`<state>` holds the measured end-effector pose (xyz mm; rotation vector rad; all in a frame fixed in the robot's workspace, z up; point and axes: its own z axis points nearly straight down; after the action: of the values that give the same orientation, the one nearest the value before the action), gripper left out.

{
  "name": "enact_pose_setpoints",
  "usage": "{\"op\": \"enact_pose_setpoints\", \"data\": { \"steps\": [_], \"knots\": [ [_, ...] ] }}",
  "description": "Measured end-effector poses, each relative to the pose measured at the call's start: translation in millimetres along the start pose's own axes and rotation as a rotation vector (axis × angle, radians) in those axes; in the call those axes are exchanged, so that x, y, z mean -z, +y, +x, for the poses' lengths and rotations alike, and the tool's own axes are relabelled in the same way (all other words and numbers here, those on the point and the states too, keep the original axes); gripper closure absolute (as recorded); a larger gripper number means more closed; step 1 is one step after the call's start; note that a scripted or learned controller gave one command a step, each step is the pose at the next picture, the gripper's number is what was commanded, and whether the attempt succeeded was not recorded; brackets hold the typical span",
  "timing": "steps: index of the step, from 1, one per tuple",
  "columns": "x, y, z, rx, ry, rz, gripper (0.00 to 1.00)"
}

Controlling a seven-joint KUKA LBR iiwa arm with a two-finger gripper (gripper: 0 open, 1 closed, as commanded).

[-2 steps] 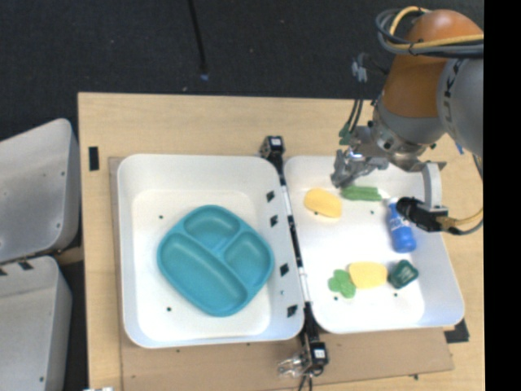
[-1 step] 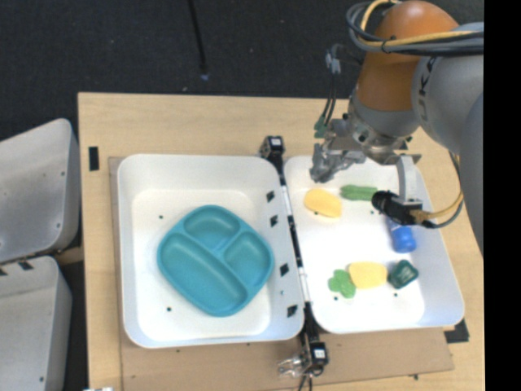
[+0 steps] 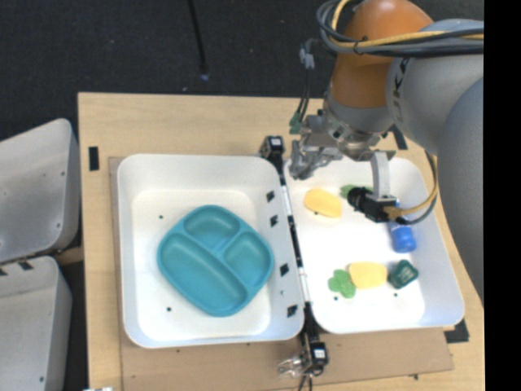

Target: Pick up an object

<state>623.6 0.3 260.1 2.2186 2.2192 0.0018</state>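
Note:
The right bin (image 3: 423,300) holds several small objects: a yellow oval piece (image 3: 324,204) near the back left, a blue block (image 3: 403,239), a second yellow piece (image 3: 367,274), a green piece (image 3: 343,284) beside it, and a dark teal block (image 3: 402,274). A small green bit (image 3: 348,192) peeks out right of the first yellow piece. My gripper (image 3: 303,168) hangs over the back left corner of the right bin, just behind the yellow oval piece and apart from it. I see nothing between its fingers.
The left bin (image 3: 138,316) holds a teal divided plate (image 3: 215,258). A ridge with black clips (image 3: 286,235) separates the two bins. The arm's orange band and grey body fill the upper right above the right bin.

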Motion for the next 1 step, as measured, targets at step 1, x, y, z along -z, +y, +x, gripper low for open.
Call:
{"op": "enact_pose_setpoints", "data": {
  "steps": [1],
  "knots": [
    [5.2,12.9,45.6,0.001,0.001,0.001,1.00]
  ]
}}
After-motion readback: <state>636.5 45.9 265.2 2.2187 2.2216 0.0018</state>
